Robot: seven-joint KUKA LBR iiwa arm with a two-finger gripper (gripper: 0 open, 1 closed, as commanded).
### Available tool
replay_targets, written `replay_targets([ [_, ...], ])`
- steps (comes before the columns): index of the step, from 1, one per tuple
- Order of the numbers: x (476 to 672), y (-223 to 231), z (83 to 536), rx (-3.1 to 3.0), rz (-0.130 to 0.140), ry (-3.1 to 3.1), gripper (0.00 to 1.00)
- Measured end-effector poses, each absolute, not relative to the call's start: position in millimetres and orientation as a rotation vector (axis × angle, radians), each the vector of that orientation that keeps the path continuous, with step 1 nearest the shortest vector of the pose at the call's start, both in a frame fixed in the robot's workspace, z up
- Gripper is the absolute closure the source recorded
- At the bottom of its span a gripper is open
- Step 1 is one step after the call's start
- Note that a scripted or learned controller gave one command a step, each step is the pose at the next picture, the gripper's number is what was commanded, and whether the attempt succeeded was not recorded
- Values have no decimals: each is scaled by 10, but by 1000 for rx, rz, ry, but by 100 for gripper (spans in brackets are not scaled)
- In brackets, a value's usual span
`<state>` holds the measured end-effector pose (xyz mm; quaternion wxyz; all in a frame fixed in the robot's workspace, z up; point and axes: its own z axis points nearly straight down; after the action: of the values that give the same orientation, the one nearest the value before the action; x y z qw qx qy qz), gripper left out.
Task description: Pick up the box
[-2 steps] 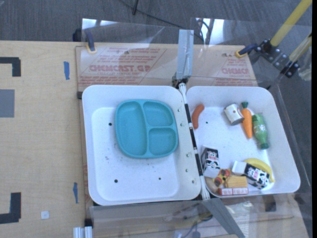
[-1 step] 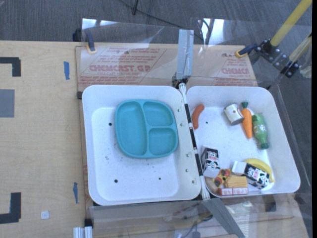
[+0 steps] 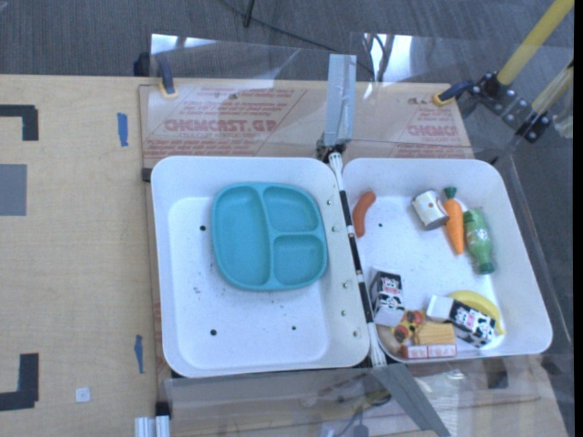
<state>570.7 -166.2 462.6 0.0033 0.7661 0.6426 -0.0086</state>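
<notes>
The right bin [image 3: 519, 235] holds the toys. A small black-and-white cow-patterned box [image 3: 388, 294] stands near its left wall. A second cow-patterned box [image 3: 471, 320] lies at the front right, against a yellow banana [image 3: 485, 304]. Between them, at the front rim, an orange-yellow box [image 3: 435, 334] lies flat beside a small red and yellow toy [image 3: 406, 327].
Further back in the right bin lie an orange sausage [image 3: 363, 213], a small white can [image 3: 426, 209], a carrot [image 3: 453, 223] and a green bottle [image 3: 479, 240]. A teal divided plate [image 3: 270, 236] sits in the left bin [image 3: 182, 317]. A clear screen stands behind the bins.
</notes>
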Motion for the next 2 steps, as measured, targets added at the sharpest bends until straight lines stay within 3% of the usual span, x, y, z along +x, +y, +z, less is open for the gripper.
replay_targets([
  [1,5454,-1762,4321,2258,-8,2191,100],
  [2,5479,-1765,4401,2255,-12,2193,100],
])
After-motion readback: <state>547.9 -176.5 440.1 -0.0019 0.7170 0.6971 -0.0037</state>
